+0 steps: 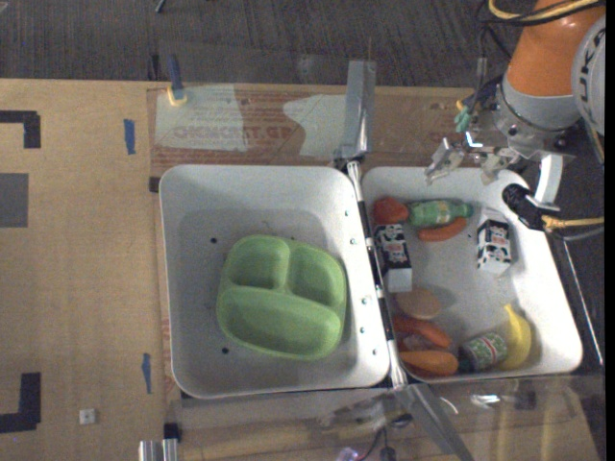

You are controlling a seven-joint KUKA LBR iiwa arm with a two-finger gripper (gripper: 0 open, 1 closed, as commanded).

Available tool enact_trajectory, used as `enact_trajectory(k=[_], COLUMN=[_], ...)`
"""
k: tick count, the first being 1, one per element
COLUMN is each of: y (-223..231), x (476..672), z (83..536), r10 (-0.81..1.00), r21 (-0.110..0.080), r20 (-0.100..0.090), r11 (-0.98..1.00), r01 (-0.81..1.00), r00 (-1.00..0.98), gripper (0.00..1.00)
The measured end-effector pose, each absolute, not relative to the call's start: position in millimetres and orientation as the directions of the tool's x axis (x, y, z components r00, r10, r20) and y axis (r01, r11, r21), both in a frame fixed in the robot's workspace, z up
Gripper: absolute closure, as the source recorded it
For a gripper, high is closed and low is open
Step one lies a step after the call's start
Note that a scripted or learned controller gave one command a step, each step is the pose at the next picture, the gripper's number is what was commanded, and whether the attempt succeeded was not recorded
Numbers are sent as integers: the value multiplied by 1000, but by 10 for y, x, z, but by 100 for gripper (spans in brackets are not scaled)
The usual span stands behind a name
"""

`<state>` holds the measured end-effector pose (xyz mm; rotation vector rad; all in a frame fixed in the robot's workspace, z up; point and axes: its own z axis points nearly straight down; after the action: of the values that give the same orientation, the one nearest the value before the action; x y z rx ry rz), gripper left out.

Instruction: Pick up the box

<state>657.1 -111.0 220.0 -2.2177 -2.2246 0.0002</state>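
The box [495,245], a small white carton with black cow patches, is lying in the right bin [567,349], and every place below is being given relative to it. It is resting on the bin floor towards the bin's right wall, apart from its neighbours and tilted a little. To its left, a green bottle [440,211] and an orange carrot [441,230] are lying just beyond a bare strip of floor, and further left a second, darker carton [394,256] is leaning along the divider. Below the box, well apart from it, a banana [519,336] is curving beside a green can [485,350]. Far to its left, the green divided plate [282,296] is sitting in the left bin [183,200]. The gripper [469,158] is hovering above and to the left of the box, over the bin's upper rim, with its metal fingers [441,160] hanging spread and nothing between them. So the task is looking barely begun: the box is sitting untouched on the floor. What is remaining, by my reading, is nearly everything: bringing the gripper over the box, lowering around it, closing on its sides and lifting it clear of the bin.
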Motion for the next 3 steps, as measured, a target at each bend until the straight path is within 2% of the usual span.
enact_trajectory(k=[1, 2, 3], y=[-1046, -1044, -738], x=[6514, 6522, 6678], z=[1075, 1178, 2225], r10=[1000, 1000, 1000], r21=[6, 9, 4], r20=[-3, -2, -1], r11=[-24, -25, 25], r01=[1000, 1000, 1000], r00=[24, 25, -25], gripper=[0, 100, 100])
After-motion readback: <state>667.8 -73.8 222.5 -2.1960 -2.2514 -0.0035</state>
